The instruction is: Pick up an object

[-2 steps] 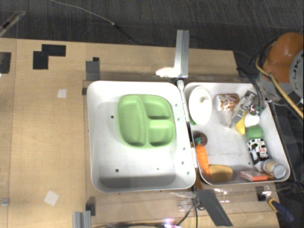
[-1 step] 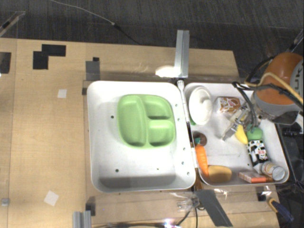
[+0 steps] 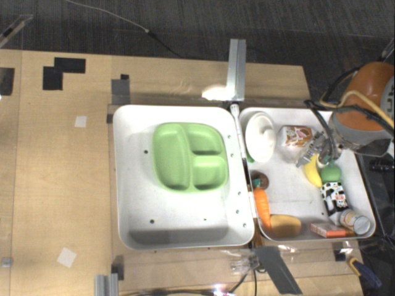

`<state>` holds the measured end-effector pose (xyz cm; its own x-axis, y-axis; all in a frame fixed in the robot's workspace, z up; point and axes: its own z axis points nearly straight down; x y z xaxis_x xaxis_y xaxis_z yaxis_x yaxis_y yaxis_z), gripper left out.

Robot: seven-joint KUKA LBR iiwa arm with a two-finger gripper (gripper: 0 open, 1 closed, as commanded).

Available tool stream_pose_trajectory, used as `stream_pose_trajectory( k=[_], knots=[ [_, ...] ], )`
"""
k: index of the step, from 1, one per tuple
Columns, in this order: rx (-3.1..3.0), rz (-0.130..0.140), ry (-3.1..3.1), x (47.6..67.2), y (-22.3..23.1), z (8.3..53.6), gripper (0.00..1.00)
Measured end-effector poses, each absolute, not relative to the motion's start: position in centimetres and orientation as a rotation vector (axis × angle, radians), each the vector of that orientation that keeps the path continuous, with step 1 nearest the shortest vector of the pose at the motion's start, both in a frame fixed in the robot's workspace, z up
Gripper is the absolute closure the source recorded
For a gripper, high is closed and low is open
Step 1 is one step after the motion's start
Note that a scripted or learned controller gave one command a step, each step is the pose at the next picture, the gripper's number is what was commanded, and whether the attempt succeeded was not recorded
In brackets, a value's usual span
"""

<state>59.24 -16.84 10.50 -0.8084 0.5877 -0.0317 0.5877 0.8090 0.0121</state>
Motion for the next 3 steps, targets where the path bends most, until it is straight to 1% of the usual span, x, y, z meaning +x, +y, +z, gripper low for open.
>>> stream_pose_trajectory(
  k=[1, 2, 3],
  knots=[
    [0.952, 0.014, 2.973, 65.71, -6.27, 23.33, 1.00],
    [0.954, 0.008, 2.971, 65.68, -6.74, 24.13, 1.00],
    [0.953, 0.008, 2.972, 65.67, -6.72, 24.10, 0.00]
  ],
)
